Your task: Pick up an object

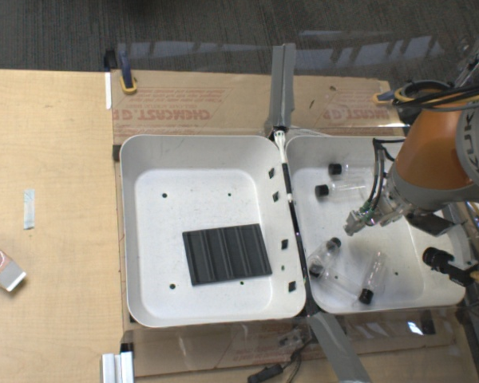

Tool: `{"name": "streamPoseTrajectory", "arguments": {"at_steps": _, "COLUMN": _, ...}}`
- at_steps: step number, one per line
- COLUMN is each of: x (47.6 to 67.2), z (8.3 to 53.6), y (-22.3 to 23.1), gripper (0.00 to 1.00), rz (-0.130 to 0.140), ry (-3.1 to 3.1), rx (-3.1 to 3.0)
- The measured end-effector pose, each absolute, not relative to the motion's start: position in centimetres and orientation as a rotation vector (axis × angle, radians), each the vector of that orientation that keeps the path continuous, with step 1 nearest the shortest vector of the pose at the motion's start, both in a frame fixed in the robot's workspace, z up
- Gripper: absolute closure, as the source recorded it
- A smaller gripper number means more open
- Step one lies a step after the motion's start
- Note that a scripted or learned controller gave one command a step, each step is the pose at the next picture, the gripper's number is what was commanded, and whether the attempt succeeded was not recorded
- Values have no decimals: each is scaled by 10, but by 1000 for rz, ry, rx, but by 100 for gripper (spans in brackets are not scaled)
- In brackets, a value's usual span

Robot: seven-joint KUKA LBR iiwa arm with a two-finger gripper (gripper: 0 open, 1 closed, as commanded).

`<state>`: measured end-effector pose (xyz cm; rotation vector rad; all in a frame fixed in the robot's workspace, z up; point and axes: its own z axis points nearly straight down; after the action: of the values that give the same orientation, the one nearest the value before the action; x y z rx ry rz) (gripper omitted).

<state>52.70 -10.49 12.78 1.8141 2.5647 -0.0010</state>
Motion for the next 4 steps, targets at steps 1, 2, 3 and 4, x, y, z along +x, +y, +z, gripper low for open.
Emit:
{"name": "streamPoseTrajectory", "arguments": {"at_steps": 1, "x": 527, "z": 128, "y": -105, "gripper": 0, "rz": -1, "ry": 2564, "rx": 1815}}
{"name": "streamPoseTrajectory", "arguments": {"at_steps": 2, "x": 535, "z": 210, "y": -201, "gripper": 0, "rz": -1, "ry": 2783, "rx": 1452}}
{"name": "streamPoseTrajectory", "arguments": {"at_steps": 3, "x": 525, "z": 147, "y": -183, "gripper": 0, "rz": 0, "ry": 2832, "rx": 1360}}
{"name": "streamPoseTrajectory", "arguments": {"at_steps": 4, "x": 478, "z": 208, "y": -203, "gripper": 0, "rz": 0, "ry": 2973, "rx": 1009}}
